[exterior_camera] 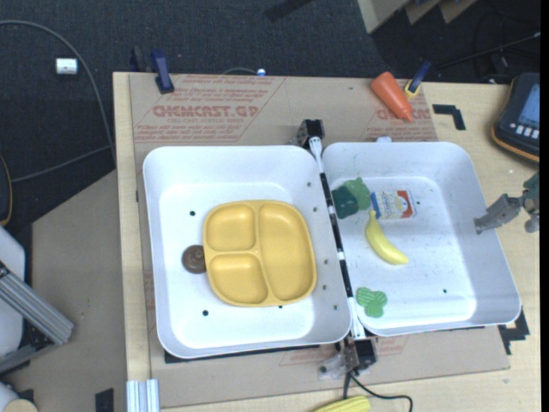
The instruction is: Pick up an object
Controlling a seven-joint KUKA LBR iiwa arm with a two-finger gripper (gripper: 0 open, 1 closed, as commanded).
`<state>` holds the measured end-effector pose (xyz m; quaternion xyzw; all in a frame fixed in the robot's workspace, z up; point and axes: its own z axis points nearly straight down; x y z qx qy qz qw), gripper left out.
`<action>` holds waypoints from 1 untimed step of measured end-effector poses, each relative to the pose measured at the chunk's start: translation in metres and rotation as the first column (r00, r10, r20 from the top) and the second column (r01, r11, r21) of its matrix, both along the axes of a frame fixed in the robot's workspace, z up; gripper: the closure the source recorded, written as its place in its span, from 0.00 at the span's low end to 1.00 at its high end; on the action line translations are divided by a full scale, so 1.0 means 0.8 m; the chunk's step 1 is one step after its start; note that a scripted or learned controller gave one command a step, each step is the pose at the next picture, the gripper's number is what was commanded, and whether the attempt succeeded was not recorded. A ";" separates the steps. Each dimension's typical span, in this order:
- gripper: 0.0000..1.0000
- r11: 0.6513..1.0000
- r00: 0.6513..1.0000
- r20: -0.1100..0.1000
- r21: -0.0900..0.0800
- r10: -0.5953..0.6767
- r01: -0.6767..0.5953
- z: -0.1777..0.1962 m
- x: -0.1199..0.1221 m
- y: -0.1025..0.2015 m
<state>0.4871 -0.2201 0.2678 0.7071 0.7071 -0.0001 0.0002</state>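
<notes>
The right bin (455, 264) holds a yellow banana (385, 242), a small white carton with red and blue print (394, 204), a dark green block (349, 199) and a light green piece (371, 299) near its front left corner. In the left bin (171, 316) a yellow divided plate (257, 252) lies flat, with a brown round thing (194, 258) at its left edge. My gripper (496, 215) hangs at the right bin's right rim, apart from all of these objects.
An orange carrot-shaped toy (392, 95) and a blue clip (418, 77) lie on the bench behind the right bin. A blue clamp (160, 71) sits at the back left. A handheld pendant (523, 118) rests at the far right.
</notes>
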 end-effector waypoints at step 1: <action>0.00 1.000 1.000 -0.004 0.003 0.001 -0.001 -0.212 0.065 0.063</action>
